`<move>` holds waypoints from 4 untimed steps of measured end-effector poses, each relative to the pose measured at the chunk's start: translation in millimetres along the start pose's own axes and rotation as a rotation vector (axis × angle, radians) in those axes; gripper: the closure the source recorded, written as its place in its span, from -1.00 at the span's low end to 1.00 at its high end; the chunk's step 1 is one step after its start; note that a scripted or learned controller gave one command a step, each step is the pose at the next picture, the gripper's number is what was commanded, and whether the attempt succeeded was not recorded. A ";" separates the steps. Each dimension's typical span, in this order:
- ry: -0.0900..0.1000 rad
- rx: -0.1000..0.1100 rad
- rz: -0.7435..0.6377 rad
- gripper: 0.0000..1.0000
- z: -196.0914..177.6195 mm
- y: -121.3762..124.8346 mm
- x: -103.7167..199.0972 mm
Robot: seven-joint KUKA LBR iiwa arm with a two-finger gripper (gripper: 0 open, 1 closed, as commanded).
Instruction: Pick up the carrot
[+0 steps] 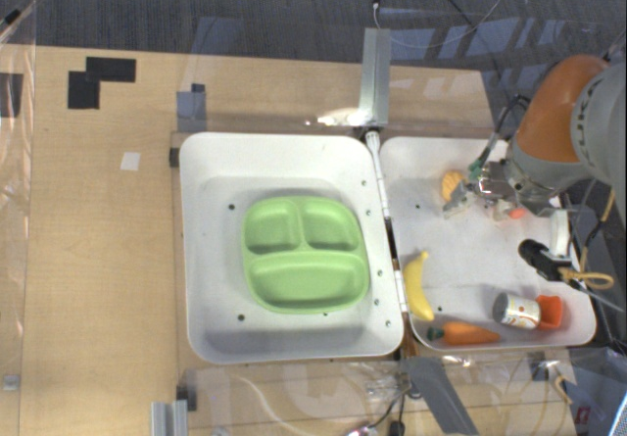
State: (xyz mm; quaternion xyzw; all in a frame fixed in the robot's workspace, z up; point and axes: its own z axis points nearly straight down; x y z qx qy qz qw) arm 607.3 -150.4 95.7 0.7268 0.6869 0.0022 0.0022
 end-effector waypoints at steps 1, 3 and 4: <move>0.000 -0.001 0.249 -1.00 -118.8 53.0 37.4; 0.000 -0.002 0.126 -1.00 8.3 44.9 39.0; -0.001 -0.002 -0.017 -1.00 7.7 64.4 -4.6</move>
